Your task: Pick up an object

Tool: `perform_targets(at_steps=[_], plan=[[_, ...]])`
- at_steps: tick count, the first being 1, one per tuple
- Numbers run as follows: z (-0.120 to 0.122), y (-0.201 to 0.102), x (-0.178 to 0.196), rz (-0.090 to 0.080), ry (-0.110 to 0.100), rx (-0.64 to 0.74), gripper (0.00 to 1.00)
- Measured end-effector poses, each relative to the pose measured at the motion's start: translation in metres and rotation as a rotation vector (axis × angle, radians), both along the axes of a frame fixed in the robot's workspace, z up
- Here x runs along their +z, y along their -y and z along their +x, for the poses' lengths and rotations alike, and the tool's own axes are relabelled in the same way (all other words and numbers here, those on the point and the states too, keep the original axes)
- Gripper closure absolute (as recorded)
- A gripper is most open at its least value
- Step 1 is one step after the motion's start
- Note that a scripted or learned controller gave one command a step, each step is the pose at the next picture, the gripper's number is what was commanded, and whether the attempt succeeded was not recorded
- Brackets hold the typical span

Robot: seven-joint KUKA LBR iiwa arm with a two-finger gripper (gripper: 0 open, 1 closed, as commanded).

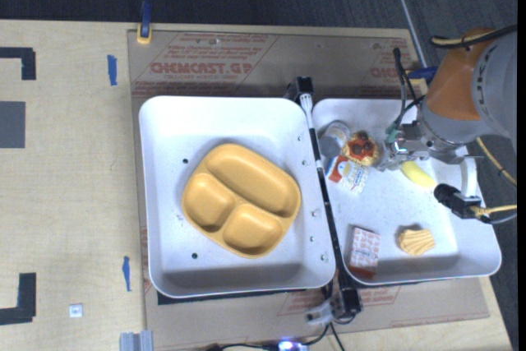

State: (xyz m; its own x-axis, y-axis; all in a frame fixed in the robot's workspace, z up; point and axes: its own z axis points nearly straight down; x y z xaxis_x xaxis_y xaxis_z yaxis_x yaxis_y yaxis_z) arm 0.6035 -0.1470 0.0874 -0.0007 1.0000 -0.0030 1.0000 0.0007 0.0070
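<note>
**A:** Gripper (pixel 400 145) first: is it spread or closed, and has it got anything?

**B:** I cannot tell. The camera view looks down on the wrist, and the grey housing covers what hangs beneath it. Nothing shows held in it.

**A:** So which step is this?

**B:** I judge it to be the approach. No object is lifted, and all the small things lie on the floor of the right bin (pixel 386 210).

**A:** Which one is the likely target?

**B:** Probably the small yellow banana-shaped piece (pixel 417 174). The gripper sits just above it and slightly to its left in the view, very near it. Whether they touch I can't say.

**A:** What else lies around that yellow piece?

**B:** A red-and-yellow toy (pixel 360 147) lies to its left, beyond the gripper. A white-and-red packet (pixel 349 174) lies further left again. Below the yellow piece, well apart from it, are a ridged yellow chip-like thing (pixel 416 241) and a red-patterned little box (pixel 364 247). Far to its left is the left bin (pixel 152 119), which holds a yellow sectioned tray (pixel 240 199).

**A:** What does the next move call for?

**B:** A small shift over the yellow piece and a straight descent, then a close across its narrow width. It looks smooth and curved, so an off-centre pinch could squirt it away.

**A:** And the arm's pose?

**B:** The arm (pixel 481 90) enters from the right of the yellow piece. Its orange band is above the wrist, which points steeply down into the bin.
</note>
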Motion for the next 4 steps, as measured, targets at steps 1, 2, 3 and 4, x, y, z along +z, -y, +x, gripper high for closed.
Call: perform_targets(at_steps=[1, 2, 3, 4], plan=[[-0.001, -0.001, -0.002, 0.002, -0.004, 0.001, 0.0], [-0.066, -0.04, -0.001, 0.002, -0.006, -0.001, 0.0], [-0.123, -0.052, -0.001, 0.003, -0.003, -0.001, 0.0], [-0.121, -0.051, 0.01, 0.001, 0.003, -0.001, 1.0]])
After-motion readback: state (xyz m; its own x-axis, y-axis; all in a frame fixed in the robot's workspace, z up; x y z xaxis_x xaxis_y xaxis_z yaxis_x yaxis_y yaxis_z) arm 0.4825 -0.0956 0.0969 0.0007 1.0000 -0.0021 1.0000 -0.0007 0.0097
